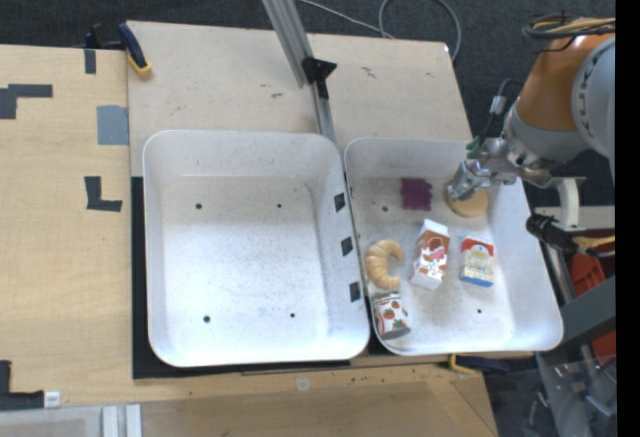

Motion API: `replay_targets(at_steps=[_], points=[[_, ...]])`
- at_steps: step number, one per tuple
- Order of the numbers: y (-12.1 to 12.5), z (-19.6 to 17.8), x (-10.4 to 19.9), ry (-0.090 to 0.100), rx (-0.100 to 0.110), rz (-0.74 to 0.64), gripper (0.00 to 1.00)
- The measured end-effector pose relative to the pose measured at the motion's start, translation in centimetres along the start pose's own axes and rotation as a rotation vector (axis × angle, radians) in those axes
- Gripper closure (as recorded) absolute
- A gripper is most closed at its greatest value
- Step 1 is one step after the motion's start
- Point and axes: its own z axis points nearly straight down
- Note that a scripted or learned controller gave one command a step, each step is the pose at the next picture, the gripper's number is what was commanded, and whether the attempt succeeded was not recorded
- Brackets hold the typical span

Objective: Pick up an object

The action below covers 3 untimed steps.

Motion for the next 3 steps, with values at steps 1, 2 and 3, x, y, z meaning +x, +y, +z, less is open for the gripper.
replay_targets(at_steps=[1, 2, 3], points=[[-0.4, -4.5, -0.4, -0.001, -0.001, 0.001, 1.00], [-0.3, -9.9, -0.4, -0.001, -0.003, -0.001, 1.00], [-1.6, -10.3, 5.6, 0.002, 0.004, -0.006, 1.00]])
